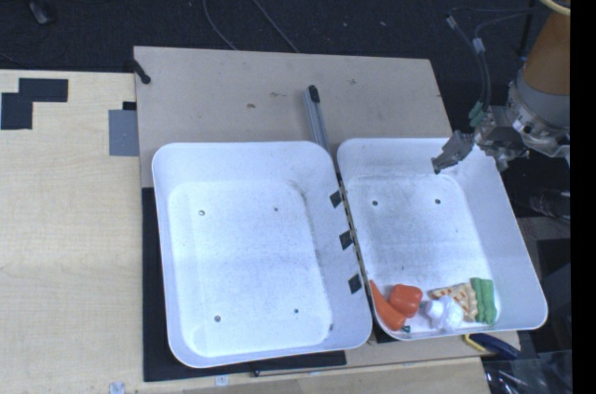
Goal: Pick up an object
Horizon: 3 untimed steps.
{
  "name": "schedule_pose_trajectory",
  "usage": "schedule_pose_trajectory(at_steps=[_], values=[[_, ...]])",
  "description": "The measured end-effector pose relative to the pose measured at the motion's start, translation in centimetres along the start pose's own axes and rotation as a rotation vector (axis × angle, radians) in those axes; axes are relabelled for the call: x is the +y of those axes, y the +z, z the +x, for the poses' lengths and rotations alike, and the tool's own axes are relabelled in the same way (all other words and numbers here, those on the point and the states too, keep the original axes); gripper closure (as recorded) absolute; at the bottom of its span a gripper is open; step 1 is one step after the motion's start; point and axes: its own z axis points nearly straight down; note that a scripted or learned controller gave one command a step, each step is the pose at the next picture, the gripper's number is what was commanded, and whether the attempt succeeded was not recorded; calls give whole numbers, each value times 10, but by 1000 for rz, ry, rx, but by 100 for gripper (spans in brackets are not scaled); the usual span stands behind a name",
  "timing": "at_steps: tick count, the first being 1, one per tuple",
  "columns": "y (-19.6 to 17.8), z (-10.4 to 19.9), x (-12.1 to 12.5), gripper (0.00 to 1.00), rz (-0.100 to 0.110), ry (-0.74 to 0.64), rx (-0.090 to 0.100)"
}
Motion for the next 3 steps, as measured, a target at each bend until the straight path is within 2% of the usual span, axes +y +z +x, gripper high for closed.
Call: schedule_pose_trajectory(at_steps=[1, 2, 3], values=[[100, -1, -64, 0, 8, 2, 1], [173, 64, -88, 0, 3, -2, 1], [160, 62, -87, 100, -3, 1, 1]])
